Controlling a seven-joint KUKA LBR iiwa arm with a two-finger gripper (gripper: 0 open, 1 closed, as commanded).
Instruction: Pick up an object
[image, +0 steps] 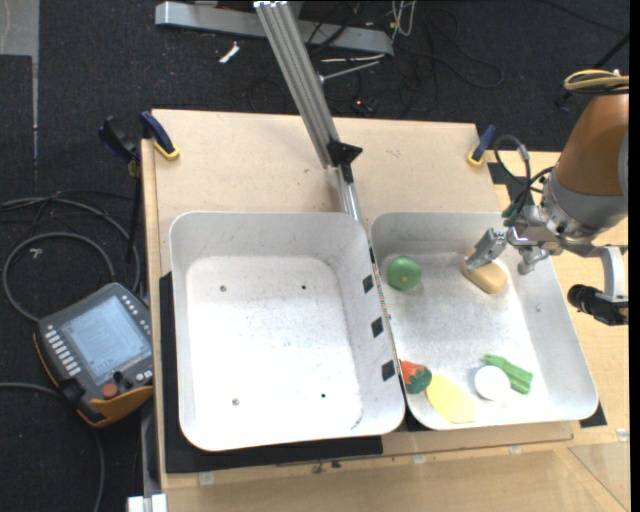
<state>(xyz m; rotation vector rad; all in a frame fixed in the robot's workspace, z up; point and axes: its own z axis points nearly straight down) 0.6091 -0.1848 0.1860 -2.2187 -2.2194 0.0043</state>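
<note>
Nearest you lay a flat yellow piece (450, 401). Your gripper (492, 256) hung over the tan rounded block (488, 278), its spread impossible to tell; you needed it centred before closing.

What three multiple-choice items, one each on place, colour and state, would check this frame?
1. Where is the green ball?
A. left bin
B. right bin, near the divider
C. on the bench

2. What colour is the block by the gripper?
A. tan
B. blue
C. black

3. How does the gripper stand to the block?
A. far off, over the left bin
B. low, right at the block
C. outside both bins

Answers: 1 B, the ball lies in the right bin close to its left wall. 2 A, the block is pale tan. 3 B, the gripper sits at the block's upper side in the right bin; a grasp cannot be told.
</note>
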